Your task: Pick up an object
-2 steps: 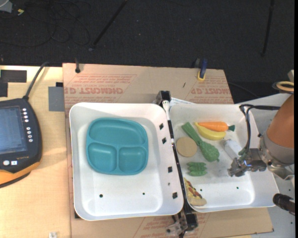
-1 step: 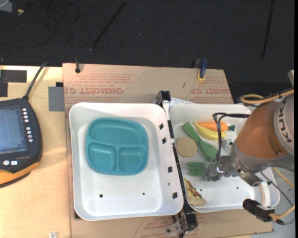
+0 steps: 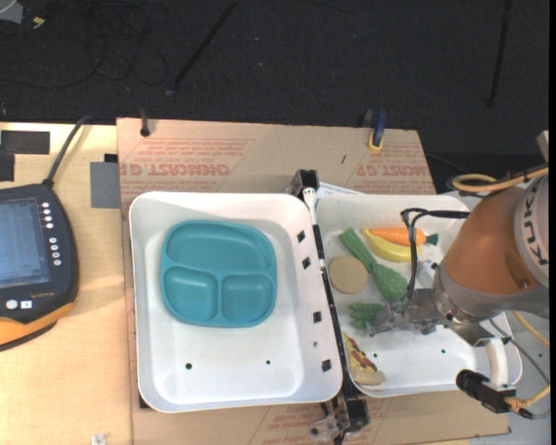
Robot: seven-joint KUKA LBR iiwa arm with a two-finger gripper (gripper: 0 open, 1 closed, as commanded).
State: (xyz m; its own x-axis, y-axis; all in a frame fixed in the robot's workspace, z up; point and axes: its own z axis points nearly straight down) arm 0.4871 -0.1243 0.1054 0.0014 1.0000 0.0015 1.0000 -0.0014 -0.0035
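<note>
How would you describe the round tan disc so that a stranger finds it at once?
Look at the right white bin, the one the arm reaches into. Near its left wall lies the tan disc, just left of the long green vegetable. It is the only flat, round, plain brown piece; its neighbours are green, yellow or orange.

Two bins are seen side by side on the counter (image 3: 37,146), touching along a shared middle edge. In the left bin (image 3: 157,360) a divided tray (image 3: 220,273) is laid toward the far side. In the right bin (image 3: 426,374) a carrot (image 3: 400,235) is set at the far end, a banana (image 3: 389,247) just before it, a round disc (image 3: 347,273) near the left wall. The claw (image 3: 389,320) is placed low over the bin's middle. A tablet (image 3: 20,248) is found well left of both bins.
</note>
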